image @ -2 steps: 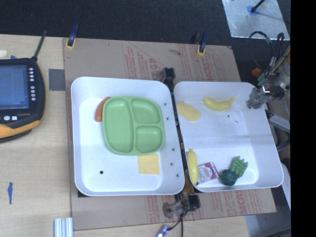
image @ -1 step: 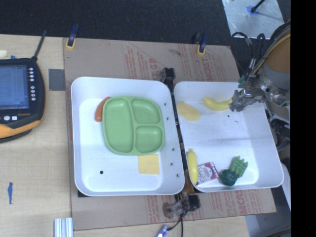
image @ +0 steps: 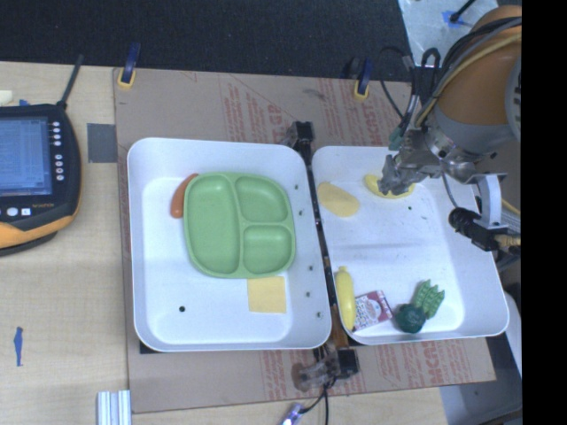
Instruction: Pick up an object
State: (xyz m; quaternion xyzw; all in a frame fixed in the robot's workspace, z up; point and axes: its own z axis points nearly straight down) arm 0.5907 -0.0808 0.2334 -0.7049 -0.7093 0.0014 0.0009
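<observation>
In the camera view the gripper was down in the far part of the right bin, sitting directly over a small flat yellow piece whose rim peeked out to its left and near side; whether it was closed or spread could not be told, since the wrist hid the tips (the yellow piece looked like the likely target, though nothing showed it as gripped). To do this step well, my judgement was that the arm should settle squarely on the piece, press low enough to catch such a thin thing against the bin floor, close fully, then rise straight up without dragging toward the bin wall. Counting the right bin: two pale yellow flat pieces, the one under the gripper and a larger oval one to its left; one banana along the near left wall; one red and white packet beside it; one green toy vegetable near the right corner. The left bin held one green divided plate, one orange sausage-like piece tucked at its left edge, and one yellow square slice just near of the plate. Left of the bins lay one teach pendant.
</observation>
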